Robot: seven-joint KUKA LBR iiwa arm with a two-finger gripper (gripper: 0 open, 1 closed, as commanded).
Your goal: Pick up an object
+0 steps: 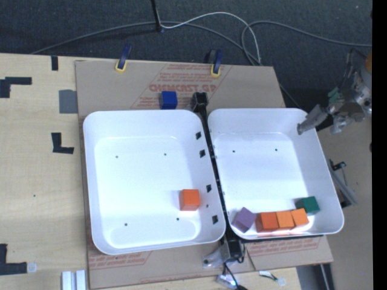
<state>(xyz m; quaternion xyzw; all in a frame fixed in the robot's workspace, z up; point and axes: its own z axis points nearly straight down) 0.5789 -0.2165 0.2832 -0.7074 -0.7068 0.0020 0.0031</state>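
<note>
Along the right bin's near wall, blocks (278, 220) lie left-right.

A flat brown cardboard sheet (181, 83) with red print is lying under the two bins, two blue-and-yellow clamps (123, 58) gripping its far edge. A small blue cube (168, 99) is sitting on the cardboard. Thin pale cables (199, 20) are trailing across the dark carpet (72, 11) beyond.
</note>
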